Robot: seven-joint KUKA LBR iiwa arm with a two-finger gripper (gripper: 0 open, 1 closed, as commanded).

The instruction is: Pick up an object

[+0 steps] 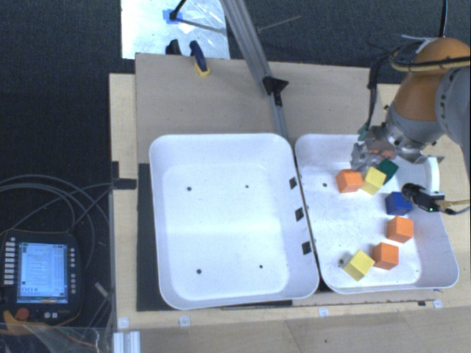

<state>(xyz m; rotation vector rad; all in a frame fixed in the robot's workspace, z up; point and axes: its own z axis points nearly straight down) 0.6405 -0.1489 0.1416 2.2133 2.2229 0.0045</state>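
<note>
Largest first: a tan bench [221, 98], bearing two shallow white bins side by side. At 9 o'clock of the pair, the left bin [221, 226], with a white floor marked by a few dark dots. At 3 o'clock, pressed against it along the shared rim, the right bin [331, 223], somewhat narrower. Reaching in from 3 o'clock, the grey arm [430, 87] with its orange band, bent down over the far end of the right bin. Off the bench at 8 o'clock, a teach pendant [37, 271] with a lit screen. Low over the right bin near its 12 o'clock rim, the gripper [366, 151]; spread or closed, impossible to tell from this angle. Just below it at 11 o'clock in the bin, an orange block [349, 180], touching a yellow block [374, 179] at 12 o'clock. Behind that one, toward 1 o'clock, a green block [388, 169]. At 3 o'clock, a blue block [398, 203]; just beneath it at 4 o'clock, a second orange block [400, 229]. Near 5 o'clock, a third orange block [385, 255], beside a second yellow block [359, 264] at 7 o'clock.
</note>
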